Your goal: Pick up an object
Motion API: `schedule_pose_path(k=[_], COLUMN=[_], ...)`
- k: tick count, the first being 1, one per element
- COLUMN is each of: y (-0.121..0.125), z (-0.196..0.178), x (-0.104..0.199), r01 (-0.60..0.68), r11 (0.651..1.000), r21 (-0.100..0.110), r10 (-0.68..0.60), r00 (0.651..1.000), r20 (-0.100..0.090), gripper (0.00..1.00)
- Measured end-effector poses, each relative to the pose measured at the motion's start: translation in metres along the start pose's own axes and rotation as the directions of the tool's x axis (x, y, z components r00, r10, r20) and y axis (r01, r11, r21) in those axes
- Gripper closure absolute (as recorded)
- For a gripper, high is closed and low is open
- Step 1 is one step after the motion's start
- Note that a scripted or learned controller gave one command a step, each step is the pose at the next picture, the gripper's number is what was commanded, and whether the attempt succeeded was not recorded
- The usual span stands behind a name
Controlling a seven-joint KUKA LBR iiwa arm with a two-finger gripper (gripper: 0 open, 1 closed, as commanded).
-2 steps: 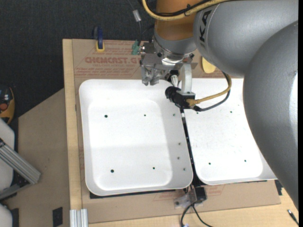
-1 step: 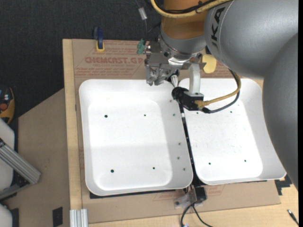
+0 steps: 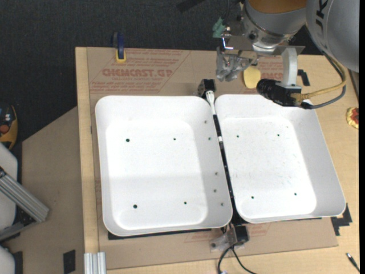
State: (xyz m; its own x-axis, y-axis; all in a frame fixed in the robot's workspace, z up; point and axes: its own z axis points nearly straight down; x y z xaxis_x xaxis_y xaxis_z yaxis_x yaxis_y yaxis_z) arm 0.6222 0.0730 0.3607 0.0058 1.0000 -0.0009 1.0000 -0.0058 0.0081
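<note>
While my gripper [image 3: 228, 67] hangs beyond the far edge of the right bin [image 3: 319, 153], I cannot tell its state; a pale yellow object [image 3: 251, 76] sits just beside it there.

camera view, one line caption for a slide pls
KUKA arm's pincer hangs above the bench behind two shallow white bins, left bin and right bin, beside a small yellow object.

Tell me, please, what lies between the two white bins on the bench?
In the camera view, a thin black strip runs down the seam between the left bin and the right bin.
</note>
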Motion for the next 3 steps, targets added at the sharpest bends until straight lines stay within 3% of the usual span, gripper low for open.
schedule_pose_path(k=[1,2,3], y=[0.037,0.042,0.041], z=[0.071,0.109,0.048], x=[0.022,0.132,0.11], r01=[0.008,0.015,0.005], r11=[1.0,1.0,1.0], r21=[0.011,0.008,0.0], r10=[-0.008,-0.015,-0.005], r00=[1.0,1.0,1.0], r20=[-0.001,-0.004,-0.003], gripper=[1.0,1.0,1.0])
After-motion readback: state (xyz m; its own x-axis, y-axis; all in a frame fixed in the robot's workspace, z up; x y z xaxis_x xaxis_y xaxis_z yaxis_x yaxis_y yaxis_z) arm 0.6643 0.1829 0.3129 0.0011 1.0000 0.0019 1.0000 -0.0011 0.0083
